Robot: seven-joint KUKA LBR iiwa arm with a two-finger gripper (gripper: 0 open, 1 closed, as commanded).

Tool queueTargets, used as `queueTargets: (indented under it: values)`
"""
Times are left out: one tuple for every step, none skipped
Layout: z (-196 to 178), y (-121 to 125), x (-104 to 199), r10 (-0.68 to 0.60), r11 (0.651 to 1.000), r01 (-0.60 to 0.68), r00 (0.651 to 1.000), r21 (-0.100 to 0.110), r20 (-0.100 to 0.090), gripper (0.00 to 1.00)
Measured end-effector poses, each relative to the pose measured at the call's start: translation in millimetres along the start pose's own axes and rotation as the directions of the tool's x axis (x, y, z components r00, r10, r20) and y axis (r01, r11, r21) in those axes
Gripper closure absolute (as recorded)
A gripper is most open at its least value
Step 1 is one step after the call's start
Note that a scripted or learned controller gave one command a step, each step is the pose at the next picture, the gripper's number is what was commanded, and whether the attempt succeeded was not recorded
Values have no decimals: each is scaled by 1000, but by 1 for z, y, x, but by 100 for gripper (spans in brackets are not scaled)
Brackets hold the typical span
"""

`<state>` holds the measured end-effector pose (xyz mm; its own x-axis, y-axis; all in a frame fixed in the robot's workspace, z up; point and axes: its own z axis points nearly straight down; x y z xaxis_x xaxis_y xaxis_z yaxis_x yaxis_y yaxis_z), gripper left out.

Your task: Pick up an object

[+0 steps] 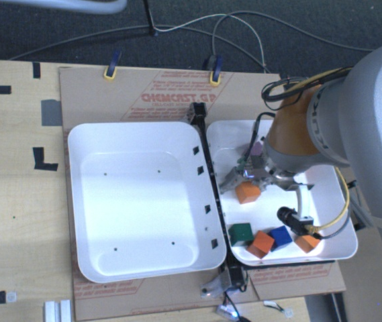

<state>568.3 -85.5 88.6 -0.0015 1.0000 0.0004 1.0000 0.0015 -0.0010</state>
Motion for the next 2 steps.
queueTargets:
  values:
    - [-11, 0, -1, 2, 1000, -2, 1000, -1, 0, 100]
    - [-104, 51, 64, -5, 1000, 5, 1000, -9, -1, 100]
